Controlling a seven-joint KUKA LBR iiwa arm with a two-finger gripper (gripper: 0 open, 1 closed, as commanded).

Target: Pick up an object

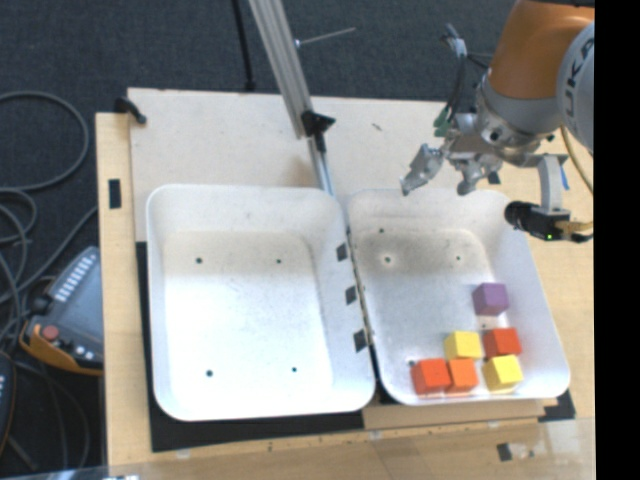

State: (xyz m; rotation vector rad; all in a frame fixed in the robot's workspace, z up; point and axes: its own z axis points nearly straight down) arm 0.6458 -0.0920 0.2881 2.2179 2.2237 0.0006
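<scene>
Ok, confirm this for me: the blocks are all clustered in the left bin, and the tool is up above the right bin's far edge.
Wrong bin. The camera view shows the blocks clustered in the right bin, in its near corner, not the left bin. The tool is indeed above the right bin's far edge.

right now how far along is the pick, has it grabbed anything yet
Nothing looks done yet: the purple block, both yellow blocks and the three orange ones all lie in the right bin, at its near right corner. In hand: nothing shows between the fingers of the pincer, which hangs open over the bin's far edge, away from the blocks. Left: move over a block, descend, close and lift.
</scene>
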